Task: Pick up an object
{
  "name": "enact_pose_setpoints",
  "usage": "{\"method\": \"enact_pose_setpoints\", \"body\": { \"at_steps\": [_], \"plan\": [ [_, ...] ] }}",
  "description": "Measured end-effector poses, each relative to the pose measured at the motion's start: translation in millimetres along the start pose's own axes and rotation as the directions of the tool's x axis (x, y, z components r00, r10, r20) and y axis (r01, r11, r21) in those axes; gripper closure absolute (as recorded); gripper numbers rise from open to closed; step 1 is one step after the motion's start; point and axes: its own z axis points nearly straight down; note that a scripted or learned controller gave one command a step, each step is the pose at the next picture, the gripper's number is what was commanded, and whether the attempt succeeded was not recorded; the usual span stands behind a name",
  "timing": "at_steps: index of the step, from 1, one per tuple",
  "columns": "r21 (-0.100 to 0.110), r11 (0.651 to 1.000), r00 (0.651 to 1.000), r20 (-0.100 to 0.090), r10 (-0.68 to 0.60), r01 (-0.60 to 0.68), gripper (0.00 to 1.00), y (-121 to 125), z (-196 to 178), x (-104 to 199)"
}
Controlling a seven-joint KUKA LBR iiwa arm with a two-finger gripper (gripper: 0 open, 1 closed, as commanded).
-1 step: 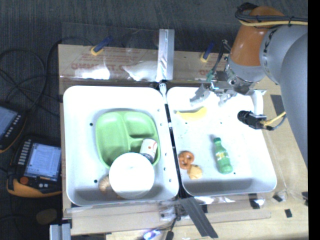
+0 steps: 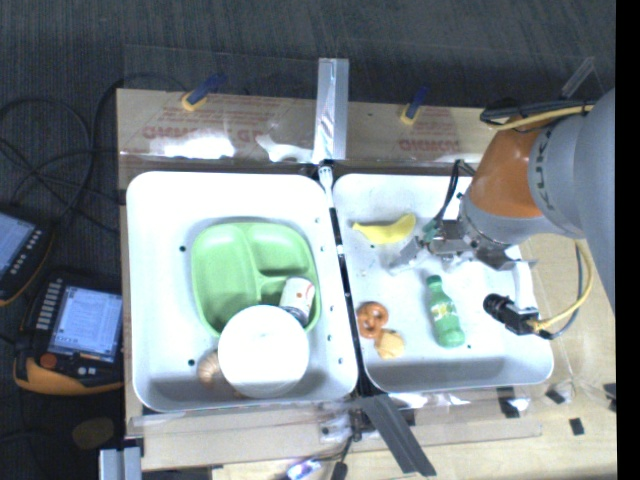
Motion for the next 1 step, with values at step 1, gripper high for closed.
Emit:
{"method": "enact_pose_setpoints", "body": {
  "at_steps": [1],
  "plan": [
    [-0.005,1.0,1.0,0.0,0.0,0.0,1.0,1.7,-11.2,-0.3]
  ]
}}
